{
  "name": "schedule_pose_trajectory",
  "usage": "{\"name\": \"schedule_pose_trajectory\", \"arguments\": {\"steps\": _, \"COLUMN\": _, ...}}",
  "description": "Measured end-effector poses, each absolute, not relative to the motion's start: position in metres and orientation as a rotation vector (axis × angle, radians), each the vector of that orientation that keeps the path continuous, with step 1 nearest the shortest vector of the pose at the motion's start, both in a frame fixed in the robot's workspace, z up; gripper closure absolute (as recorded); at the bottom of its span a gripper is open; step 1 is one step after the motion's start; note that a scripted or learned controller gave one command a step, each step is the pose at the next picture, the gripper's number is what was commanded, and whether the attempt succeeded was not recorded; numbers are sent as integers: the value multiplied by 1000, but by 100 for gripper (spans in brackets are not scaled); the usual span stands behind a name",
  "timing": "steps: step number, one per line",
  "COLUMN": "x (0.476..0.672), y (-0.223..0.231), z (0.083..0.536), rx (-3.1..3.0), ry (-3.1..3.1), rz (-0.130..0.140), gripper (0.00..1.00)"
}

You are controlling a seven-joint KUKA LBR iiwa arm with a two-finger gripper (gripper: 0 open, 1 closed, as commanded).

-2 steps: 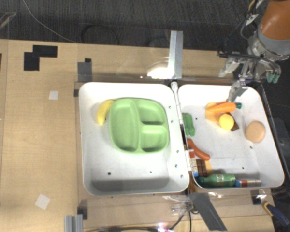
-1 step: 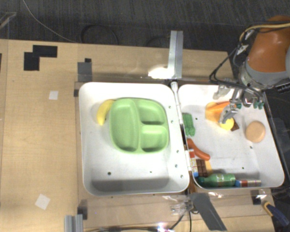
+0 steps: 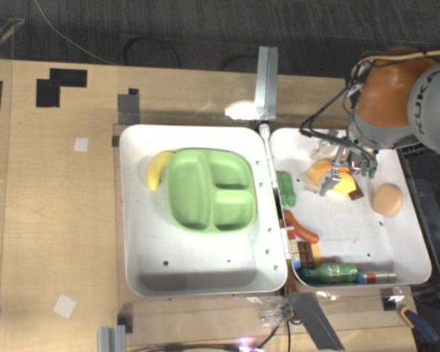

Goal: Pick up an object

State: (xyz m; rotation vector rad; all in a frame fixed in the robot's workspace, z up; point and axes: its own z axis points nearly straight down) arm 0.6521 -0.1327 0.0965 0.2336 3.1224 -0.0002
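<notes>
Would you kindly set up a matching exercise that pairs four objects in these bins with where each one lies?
Things:
1. banana
2. green bottle
3. tan egg-shaped object
4. green divided tray

Places:
A. along the near wall of the right bin
B. middle of the left bin
C. against the tray's left edge
D. right side of the right bin, beyond the claw

Pairs: 1-C, 2-A, 3-D, 4-B

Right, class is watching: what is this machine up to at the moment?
A grey and orange robot arm reaches in from the right, with its gripper low over the right bin, right at an orange and yellow object. Whether it has a grip is unclear. A green bottle lies along that bin's near edge. The left bin holds a green divided tray and a banana.
</notes>
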Motion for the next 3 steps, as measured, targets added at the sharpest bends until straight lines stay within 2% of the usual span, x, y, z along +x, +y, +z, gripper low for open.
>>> {"name": "schedule_pose_trajectory", "arguments": {"steps": 1, "x": 655, "y": -89, "z": 88, "rx": 174, "ry": 3125, "rz": -2, "gripper": 0}}
{"name": "schedule_pose_trajectory", "arguments": {"steps": 2, "x": 659, "y": -88, "z": 102, "rx": 166, "ry": 3111, "rz": -2, "gripper": 100}}
{"name": "schedule_pose_trajectory", "arguments": {"steps": 3, "x": 656, "y": -16, "z": 187, "rx": 515, "ry": 3088, "rz": 6, "gripper": 100}}
